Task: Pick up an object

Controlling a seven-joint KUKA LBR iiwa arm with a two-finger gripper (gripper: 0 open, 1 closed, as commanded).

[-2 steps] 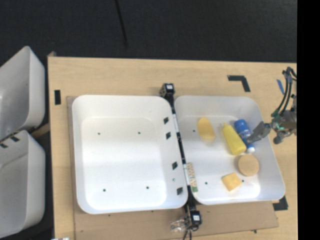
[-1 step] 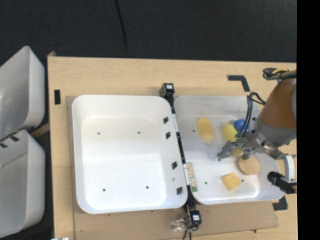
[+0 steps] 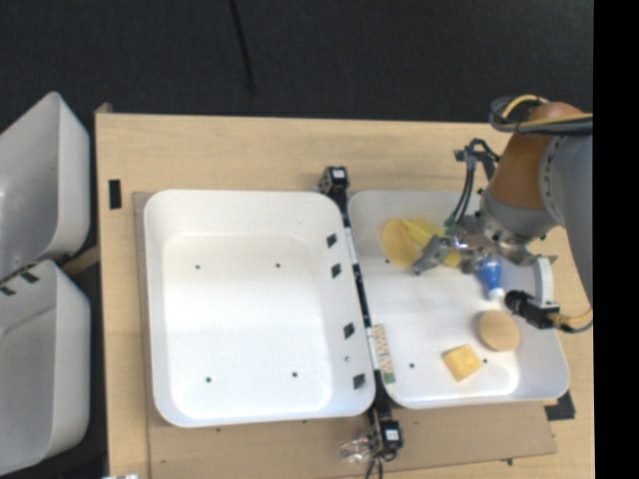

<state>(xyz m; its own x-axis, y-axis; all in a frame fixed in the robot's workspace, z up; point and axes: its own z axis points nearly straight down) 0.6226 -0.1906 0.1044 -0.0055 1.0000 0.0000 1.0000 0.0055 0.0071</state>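
Arm down in the right bin, gripper at the yellow piece near the bin's back edge.

Camera view: gripper (image 3: 439,254) sits low over the right bin (image 3: 419,387), reaching in from the bin's right side w/ the orange band (image 3: 519,173) above it. Fingers look set narrow, dark tips touching or just beside the yellow object (image 3: 402,239), which lies near the back edge, toward the divider side; can't tell if anything is betw. them, so no grip claimed. Probably the pick target, since it's the item closest to the tips. Blue object (image 3: 490,275) lies just beside the wrist, partly under it. Round tan object (image 3: 498,331) and yellow block (image 3: 461,362) rest near the front-right corner, well apart from the tips. Left bin (image 3: 160,267) adjoins the divider.
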